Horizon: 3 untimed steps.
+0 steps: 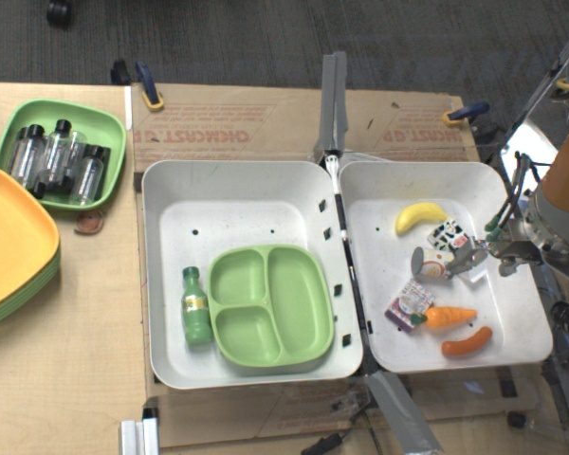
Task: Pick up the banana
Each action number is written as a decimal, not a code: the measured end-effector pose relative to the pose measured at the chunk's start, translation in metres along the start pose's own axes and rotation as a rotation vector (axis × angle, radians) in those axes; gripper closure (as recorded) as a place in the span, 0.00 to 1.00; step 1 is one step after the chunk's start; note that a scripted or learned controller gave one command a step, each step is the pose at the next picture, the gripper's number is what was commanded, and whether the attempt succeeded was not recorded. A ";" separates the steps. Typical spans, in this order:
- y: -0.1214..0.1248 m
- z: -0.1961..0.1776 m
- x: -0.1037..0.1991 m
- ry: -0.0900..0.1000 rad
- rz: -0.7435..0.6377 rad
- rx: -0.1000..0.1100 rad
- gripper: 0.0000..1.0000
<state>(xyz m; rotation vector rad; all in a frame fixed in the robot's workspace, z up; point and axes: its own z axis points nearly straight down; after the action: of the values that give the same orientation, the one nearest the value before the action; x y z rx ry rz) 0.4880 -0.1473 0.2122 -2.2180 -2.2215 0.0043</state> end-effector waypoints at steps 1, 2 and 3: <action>0.000 -0.008 -0.001 0.000 0.002 0.001 1.00; 0.071 -0.072 -0.013 -0.003 -0.491 -0.005 1.00; 0.119 -0.004 0.034 -0.001 -0.699 -0.003 1.00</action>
<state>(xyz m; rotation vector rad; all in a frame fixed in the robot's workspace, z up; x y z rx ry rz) 0.6074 -0.1130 0.2158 -1.3240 -2.8483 0.0010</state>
